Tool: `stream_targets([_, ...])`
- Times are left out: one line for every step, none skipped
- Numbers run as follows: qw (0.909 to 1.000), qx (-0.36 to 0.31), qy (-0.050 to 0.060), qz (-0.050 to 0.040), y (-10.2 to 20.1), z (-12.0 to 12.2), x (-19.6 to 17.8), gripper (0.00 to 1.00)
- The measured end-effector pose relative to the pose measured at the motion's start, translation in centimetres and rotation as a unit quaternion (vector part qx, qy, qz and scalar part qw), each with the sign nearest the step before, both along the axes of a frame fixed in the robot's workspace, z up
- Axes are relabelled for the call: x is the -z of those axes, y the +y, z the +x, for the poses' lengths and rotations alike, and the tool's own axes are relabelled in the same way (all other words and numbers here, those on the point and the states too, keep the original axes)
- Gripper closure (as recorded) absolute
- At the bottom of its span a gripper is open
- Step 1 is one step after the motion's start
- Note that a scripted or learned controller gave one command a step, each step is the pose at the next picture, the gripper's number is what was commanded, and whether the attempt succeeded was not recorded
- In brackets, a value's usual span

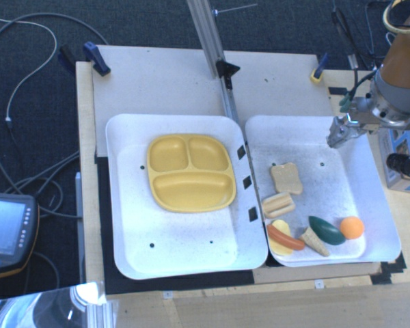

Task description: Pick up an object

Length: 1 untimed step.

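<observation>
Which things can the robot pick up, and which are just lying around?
For the job: gripper; in the right bin: bread slice, roll, hot dog, cone, green piece, orange.

Just lying about: yellow tray in the left bin, blue clamps, cables, screen.

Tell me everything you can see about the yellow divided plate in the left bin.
The yellow divided plate looks like matte plastic, a rounded rectangle with three compartments: two smaller ones along its far side, one wide one along its near side, split by raised ridges. It lies flat, right way up, slightly turned, in the upper middle of the left white bin. Nothing lies in it and nothing touches it but the bin floor.
</observation>
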<state>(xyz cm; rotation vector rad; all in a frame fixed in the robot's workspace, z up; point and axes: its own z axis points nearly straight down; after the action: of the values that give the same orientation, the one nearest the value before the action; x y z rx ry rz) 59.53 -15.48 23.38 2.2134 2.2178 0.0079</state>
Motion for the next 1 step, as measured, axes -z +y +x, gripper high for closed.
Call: stream_targets([1.0000, 0.000, 0.001, 0.0005, 0.02, 0.13, -4.05, 1.00])
